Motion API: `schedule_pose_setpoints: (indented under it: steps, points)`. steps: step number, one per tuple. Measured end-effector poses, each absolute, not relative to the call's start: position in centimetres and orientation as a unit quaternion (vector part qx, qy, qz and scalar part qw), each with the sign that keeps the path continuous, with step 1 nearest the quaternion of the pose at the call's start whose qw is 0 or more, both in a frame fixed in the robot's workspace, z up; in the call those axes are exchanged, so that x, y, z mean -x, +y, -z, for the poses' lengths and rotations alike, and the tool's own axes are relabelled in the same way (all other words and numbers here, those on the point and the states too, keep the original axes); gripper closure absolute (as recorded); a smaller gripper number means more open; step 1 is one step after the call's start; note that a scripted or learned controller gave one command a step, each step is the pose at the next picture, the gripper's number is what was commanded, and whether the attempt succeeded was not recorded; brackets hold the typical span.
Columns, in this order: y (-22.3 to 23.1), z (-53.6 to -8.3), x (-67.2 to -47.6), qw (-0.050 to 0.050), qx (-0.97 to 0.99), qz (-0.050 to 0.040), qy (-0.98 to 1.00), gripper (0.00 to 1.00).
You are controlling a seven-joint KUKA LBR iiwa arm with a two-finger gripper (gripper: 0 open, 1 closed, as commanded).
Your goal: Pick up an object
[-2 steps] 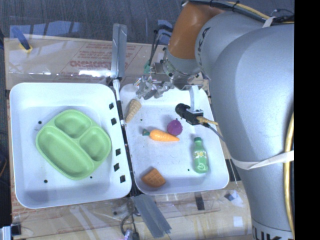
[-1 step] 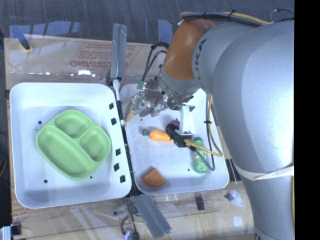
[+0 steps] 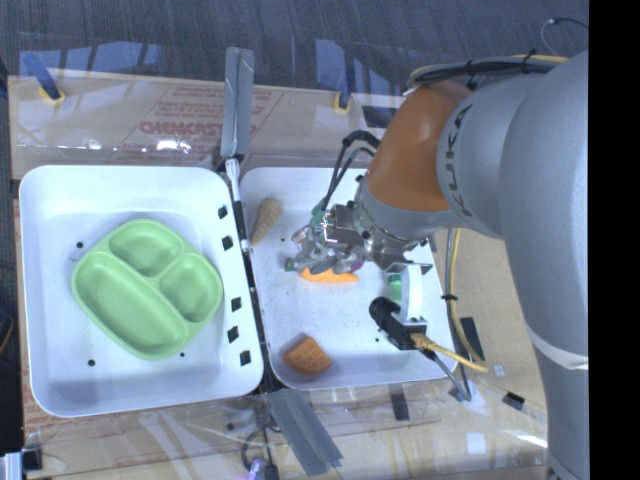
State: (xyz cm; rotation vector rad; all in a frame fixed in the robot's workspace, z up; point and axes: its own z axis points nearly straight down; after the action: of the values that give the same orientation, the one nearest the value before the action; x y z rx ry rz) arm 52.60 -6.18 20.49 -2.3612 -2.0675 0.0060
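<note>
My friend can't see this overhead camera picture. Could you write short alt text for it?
A grey and orange robot arm reaches from the right, its gripper low over an orange slice-shaped object in the right white bin. That bin also holds a tan cone and a brown chunk; the left bin holds a green divided plate.

We see an evenly and brightly lit scene, the light coming from above. The two white bins (image 3: 130, 383) read almost overexposed, with little texture on their floors. Soft shadows lie under the green divided plate (image 3: 147, 286) and beneath the arm (image 3: 520, 168), none of them hard-edged. The clear sheeting on the counter (image 3: 150, 118) catches pale streaks of glare along its folds. Focus is fair across the bins, yet the picture is coarse: the small parts at the tool (image 3: 322, 253) blur together. The dark floor at the top is dim.
</note>
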Motion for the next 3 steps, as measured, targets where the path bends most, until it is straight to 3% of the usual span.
schedule_pose_setpoints:
  steps: [1,2,3]
  points:
    - [-10.1,-17.9,-52.6,0.003,0.793,-0.0027,-0.610,1.00]
    - [-11.6,-17.2,-57.2,0.002,0.835,-0.0016,-0.550,1.00]
    - [-14.9,-17.4,-47.9,0.002,0.871,-0.0019,-0.491,1.00]
